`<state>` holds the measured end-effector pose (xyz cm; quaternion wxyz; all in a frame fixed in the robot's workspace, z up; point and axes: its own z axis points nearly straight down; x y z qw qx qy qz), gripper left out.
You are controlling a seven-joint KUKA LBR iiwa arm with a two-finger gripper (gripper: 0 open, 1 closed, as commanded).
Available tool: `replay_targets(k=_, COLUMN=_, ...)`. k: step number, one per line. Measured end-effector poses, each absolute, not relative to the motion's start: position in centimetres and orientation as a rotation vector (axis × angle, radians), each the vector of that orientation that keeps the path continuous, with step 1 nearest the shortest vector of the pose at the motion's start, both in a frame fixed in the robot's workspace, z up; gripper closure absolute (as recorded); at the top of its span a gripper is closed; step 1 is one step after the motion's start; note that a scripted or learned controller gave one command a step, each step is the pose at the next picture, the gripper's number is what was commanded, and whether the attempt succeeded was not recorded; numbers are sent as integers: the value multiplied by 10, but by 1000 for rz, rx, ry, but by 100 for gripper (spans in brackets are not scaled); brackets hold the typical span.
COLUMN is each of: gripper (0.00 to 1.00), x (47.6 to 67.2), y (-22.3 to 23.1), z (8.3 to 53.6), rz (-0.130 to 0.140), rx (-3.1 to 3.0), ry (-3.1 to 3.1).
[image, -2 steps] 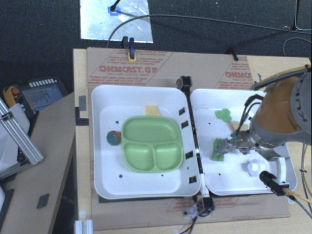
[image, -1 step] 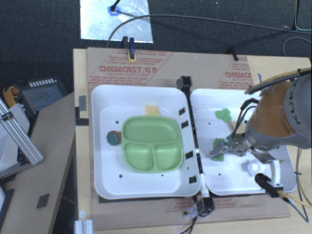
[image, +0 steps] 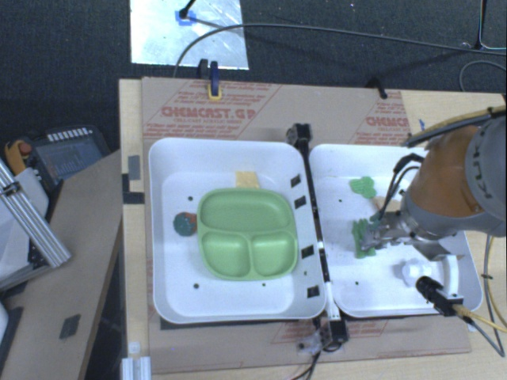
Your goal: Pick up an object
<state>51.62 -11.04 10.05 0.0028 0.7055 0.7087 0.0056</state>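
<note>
Gripper [image: 371,238] is seen down in the right bin [image: 341,291], right at a green toy [image: 364,236]; a grip can't be confirmed. Toy could get nudged away w/o being caught, since a second green piece [image: 363,186] sits nearby.

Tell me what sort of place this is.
Probably a robotics lab bench set up for grasping trials. Two white bins sit side by side on a board, an arm reaches into the right one over small green objects, and cables trail across the dark floor.
</note>
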Motion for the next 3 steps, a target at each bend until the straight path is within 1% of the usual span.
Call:
replay_targets(k=1, gripper=100, x=515, y=-116, z=145, rz=4, rx=2215, ry=2222)
replay_targets(k=2, gripper=100, x=517, y=-107, z=204, rz=7, rx=2211, ry=2223)
replay_targets(k=3, gripper=100, x=519, y=-108, z=249, rz=6, rx=2212, ry=2223)
